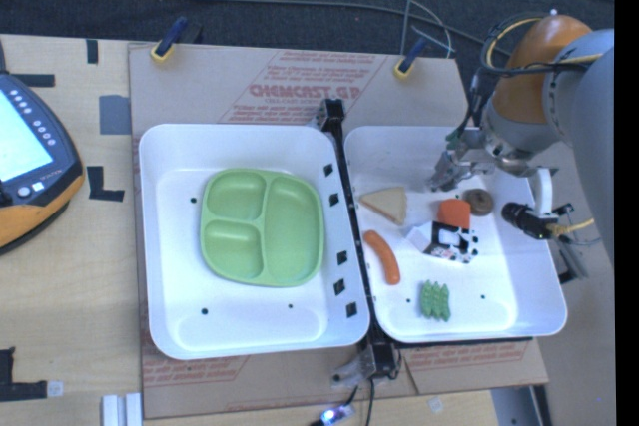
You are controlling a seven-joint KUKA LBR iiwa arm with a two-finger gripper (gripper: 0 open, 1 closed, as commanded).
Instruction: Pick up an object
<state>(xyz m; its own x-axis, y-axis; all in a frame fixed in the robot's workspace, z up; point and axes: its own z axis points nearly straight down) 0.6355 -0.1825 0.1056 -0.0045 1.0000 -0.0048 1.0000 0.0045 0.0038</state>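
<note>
The right white bin (499,314) holds several small objects: a tan bread wedge (386,205), an orange sausage (382,256), a green ridged piece (434,300), a black-and-white patterned block (452,241) with a red-orange piece (454,212) on top, and a brown disc (480,203). My gripper (454,168) hangs over the bin's far right part, just behind the red-orange piece and the disc. Nothing shows between its fingers.
The left white bin (170,294) holds a green divided plate (263,226). A black divider (344,214) runs between the bins. Yellow clamps (168,39) (409,61) pin the cardboard at the back. An orange-rimmed device (30,165) lies at the far left. Cables cross the dark floor behind.
</note>
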